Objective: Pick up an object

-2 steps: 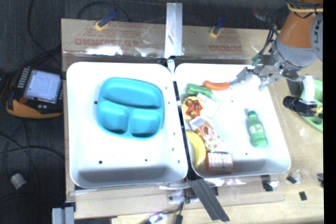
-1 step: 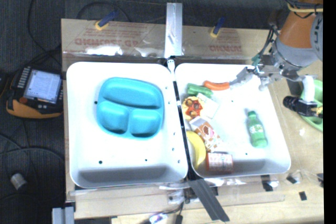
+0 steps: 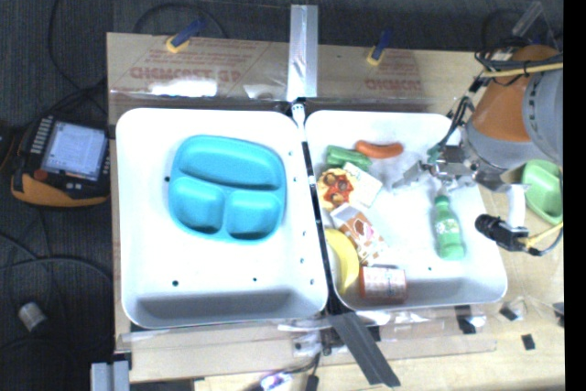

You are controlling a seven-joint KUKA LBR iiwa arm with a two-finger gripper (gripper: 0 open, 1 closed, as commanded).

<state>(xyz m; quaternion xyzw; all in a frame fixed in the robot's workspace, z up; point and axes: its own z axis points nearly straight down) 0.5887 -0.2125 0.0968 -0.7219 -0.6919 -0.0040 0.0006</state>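
While jaws (image 3: 446, 168) hover, state unclear | green bottle (image 3: 447, 229) just below, untouched | R bin (image 3: 476, 284)

The single camera is sitting above the bench (image 3: 183, 59) and is looking down at a slant, with the far edge of the bench lying toward the top of the frame and the near edge toward the bottom. It is standing far enough back that both bins are fitting whole in the frame: the left bin (image 3: 146, 288) is occupying the centre-left, the right bin (image 3: 476, 284) the centre-right. Dark carpet (image 3: 55, 32) is showing beyond the bench at the top and down the left side. The arm (image 3: 522, 119) is entering from the right edge. There being one view, no overlap with another is applying.
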